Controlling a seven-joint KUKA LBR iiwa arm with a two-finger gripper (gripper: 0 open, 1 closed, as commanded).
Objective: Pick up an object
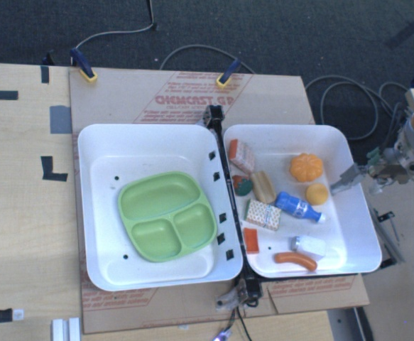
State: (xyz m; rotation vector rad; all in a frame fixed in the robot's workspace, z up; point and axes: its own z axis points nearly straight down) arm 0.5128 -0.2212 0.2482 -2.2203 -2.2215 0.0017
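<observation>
The right bin (359,222) holds several small toys. Among them are an orange pumpkin-shaped fruit (306,167), a small yellow-orange ball (317,193), a blue bottle (299,207) lying on its side, a white piece (309,245) and a red sausage (295,261). A patterned box (263,215), a tan stick (264,187), a red block (251,240) and a pink-and-white packet (241,155) lie nearer the divider. My gripper (366,172) hangs over the bin's right rim, just right of the ball, with nothing seen in it.
The left bin (96,190) holds a green divided plate (167,215). Both bins rest on a cardboard sheet (185,98) held by two clamps. Cables run along the dark floor at the back and right.
</observation>
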